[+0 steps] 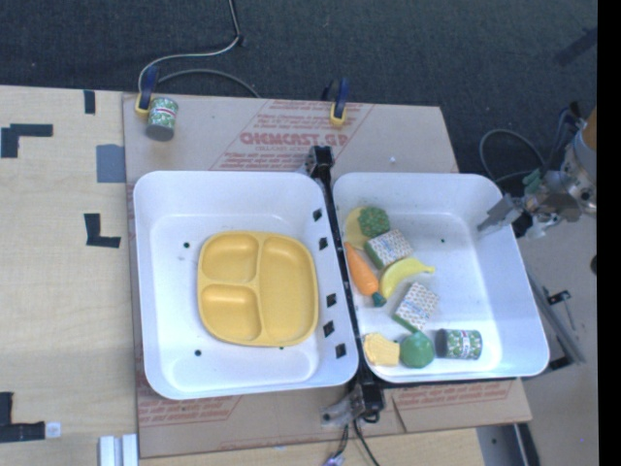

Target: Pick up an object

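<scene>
The gripper [505, 212] hung at the right edge of the right bin [505, 289], just above its rim, reaching in from the right. It held nothing. Whether it was clenched or released could not be told, since it was small and blurred against the arm's wrist.

All the loose things lay well apart from it, along the left half of the right bin. Nearest the divider, at the top of the cluster, sat a green broccoli [373, 220] with a yellow piece just beside it on the left. Below it was a small patterned box [389, 248], tilted. A carrot [362, 272] lay lengthwise close to the divider, and a banana [405, 275] curved between the first box and a second patterned box [418, 305]. Toward the near wall sat a yellow cheese wedge [381, 349], touching a green ball [416, 351], and just beside that a small can [458, 344] lay on its side.

The left bin [165, 289] held a yellow divided tray [258, 288], flat in its middle.

Both bins stood on a cardboard sheet [281, 134] on the surface. Another small can [161, 116] stood on the sheet's far left corner, next to a clamp [145, 103], and a second clamp [337, 103] gripped the far edge near its middle.
</scene>
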Controlling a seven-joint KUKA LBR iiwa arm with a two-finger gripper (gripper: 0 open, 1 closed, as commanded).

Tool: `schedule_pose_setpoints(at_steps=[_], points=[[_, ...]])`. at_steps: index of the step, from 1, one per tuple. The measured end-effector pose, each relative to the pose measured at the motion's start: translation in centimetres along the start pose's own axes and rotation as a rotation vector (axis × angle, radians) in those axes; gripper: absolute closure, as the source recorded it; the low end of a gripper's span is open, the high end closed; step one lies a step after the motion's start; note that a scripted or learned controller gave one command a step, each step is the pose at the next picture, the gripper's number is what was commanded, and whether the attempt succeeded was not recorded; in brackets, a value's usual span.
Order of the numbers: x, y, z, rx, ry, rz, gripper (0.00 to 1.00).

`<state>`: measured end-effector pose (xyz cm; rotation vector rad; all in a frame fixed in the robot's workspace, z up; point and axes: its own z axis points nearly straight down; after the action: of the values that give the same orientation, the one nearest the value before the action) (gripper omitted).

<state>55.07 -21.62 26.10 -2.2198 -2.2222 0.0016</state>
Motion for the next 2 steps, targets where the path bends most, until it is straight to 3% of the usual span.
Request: schedule_pose_setpoints(at_steps=[1, 2], points=[[3.0, -4.9, 16.4, -0.008, -0.002, 0.001, 0.00], [8.5, 0.5, 17.0, -0.011, -0.001, 0.000, 0.00]])
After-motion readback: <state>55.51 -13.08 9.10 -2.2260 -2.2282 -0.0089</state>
